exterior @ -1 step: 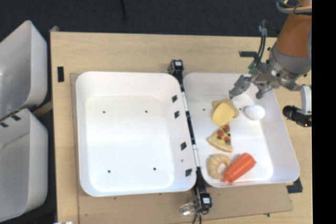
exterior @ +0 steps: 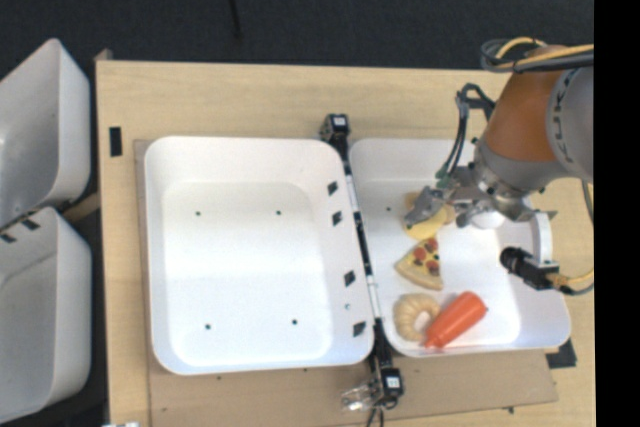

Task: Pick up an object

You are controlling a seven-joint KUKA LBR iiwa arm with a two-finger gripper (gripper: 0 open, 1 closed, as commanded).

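The gripper (exterior: 432, 206) is down inside the right bin (exterior: 535, 320), reaching in from the right with the orange band (exterior: 520, 120) of the arm above it. Its two dark fingers (exterior: 425, 205) point toward the left and sit against a yellow toy piece (exterior: 424, 226), which looks like a small wedge of cheese or a banana chunk. The fingers appear set narrowly, with the upper end of the yellow piece at or between their tips, but the view is too coarse to say whether it is truly clamped; I cannot tell for sure how the jaws stand.

Just below the jaws, touching or nearly touching the yellow piece, lies a toy pizza slice (exterior: 421, 265), tan with red spots on top. Further from the jaws, toward the bin's near edge, a pale ridged toy shaped like a shell or a pastry (exterior: 410, 312) rests beside an orange carrot (exterior: 457, 319); the carrot lies at a slant with its thick end up to the right, and the two touch.

To the right of the jaws, a black fitting with a cable (exterior: 530, 268) hangs from the wrist over the bin's right part.

Well apart from the jaws, across the divider with its black clips, is the left bin (exterior: 160, 245), white with a few small dark dots on its floor. Both bins stand on a light wooden bench (exterior: 250, 100).
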